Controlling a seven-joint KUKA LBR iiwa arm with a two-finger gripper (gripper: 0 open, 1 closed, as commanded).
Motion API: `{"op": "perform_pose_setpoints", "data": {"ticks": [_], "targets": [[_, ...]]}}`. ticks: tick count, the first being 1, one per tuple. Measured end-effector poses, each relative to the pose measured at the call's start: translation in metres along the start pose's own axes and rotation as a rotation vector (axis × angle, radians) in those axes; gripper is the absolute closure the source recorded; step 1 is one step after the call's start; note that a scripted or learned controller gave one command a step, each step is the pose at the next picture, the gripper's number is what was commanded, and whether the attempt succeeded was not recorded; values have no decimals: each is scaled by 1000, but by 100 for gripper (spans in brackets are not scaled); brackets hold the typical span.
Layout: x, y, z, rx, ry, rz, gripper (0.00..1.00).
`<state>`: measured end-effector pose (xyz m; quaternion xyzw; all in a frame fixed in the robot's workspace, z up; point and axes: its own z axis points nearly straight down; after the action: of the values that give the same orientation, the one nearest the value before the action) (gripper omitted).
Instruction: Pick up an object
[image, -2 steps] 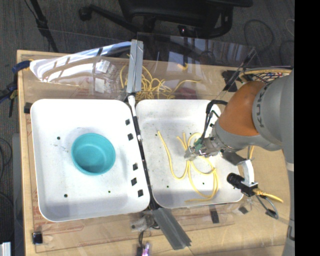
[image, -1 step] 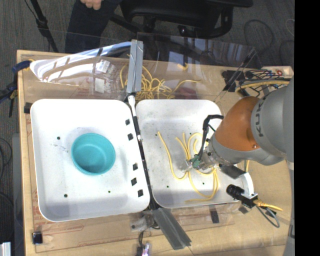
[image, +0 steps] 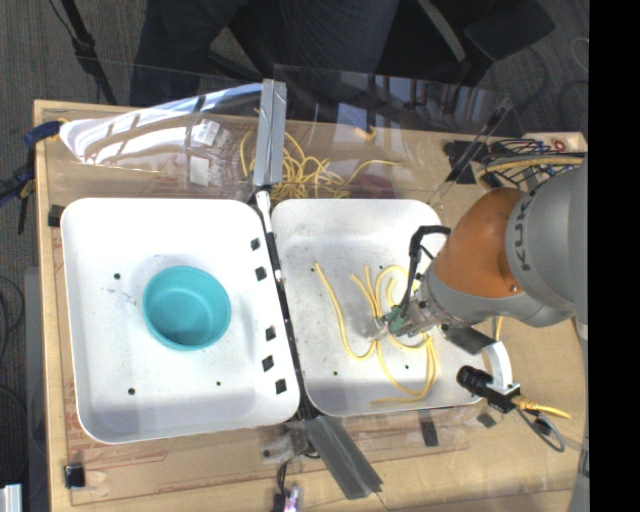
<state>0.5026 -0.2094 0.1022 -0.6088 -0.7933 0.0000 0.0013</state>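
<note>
Reaching in over the right bin's (image: 300, 225) right edge, the grey arm (image: 530, 255) holds its gripper (image: 398, 322) low among a tangle of yellow cords (image: 375, 315) that spreads from the bin's middle toward its near right corner. Whether the gripper is spread or closed cannot be told, since the wrist covers it. A teal bowl (image: 187, 306) sits upright near the middle of the left bin (image: 95, 225), well apart from the arm.
</note>
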Motion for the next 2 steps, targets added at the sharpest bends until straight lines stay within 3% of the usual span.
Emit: {"op": "perform_pose_setpoints", "data": {"ticks": [1, 2], "targets": [[82, 25, -110, 0, 0, 533, 100], [82, 25, -110, 0, 0, 534, 0]]}}
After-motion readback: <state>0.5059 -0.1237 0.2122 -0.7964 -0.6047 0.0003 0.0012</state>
